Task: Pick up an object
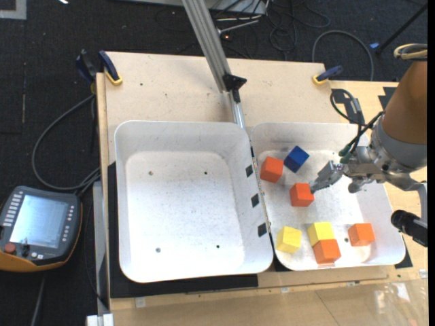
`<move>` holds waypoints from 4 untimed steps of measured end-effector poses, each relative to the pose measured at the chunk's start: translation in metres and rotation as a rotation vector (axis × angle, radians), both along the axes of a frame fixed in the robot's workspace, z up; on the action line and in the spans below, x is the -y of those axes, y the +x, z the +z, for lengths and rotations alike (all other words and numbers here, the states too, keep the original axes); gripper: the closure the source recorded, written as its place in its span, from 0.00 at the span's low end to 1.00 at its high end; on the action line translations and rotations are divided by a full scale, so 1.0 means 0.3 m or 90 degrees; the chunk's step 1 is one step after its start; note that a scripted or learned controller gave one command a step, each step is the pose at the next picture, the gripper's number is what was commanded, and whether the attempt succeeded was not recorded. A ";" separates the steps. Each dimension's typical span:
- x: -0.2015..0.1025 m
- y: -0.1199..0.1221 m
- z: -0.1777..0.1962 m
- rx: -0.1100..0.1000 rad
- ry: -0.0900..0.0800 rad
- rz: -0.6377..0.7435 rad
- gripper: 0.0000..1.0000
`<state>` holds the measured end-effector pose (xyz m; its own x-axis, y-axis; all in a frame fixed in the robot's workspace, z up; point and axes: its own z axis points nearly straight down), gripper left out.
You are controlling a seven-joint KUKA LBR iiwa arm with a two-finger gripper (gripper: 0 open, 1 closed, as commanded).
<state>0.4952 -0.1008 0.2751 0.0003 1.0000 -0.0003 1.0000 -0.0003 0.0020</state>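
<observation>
the grey two-finger gripper (325,180) hangs low in the right white bin (387,212), just beside the red-orange cube (301,195). can't tell how its jaws stand, and nothing sits between them.

A robotics lab (teach pendant (37,226), floor cables (306,19)).

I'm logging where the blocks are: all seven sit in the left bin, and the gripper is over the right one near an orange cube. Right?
Not quite. The camera view shows the blocks in the right bin, not the left bin. The gripper is over the right one, near an orange cube.
</observation>
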 end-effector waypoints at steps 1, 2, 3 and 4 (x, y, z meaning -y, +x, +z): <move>0.025 0.181 -0.345 -0.005 0.000 0.001 0.00; 0.088 0.137 -0.608 -0.002 0.000 -0.002 0.00; 0.046 0.325 -0.597 0.002 0.000 0.003 0.00; 0.197 0.370 -0.562 0.001 -0.002 -0.002 0.00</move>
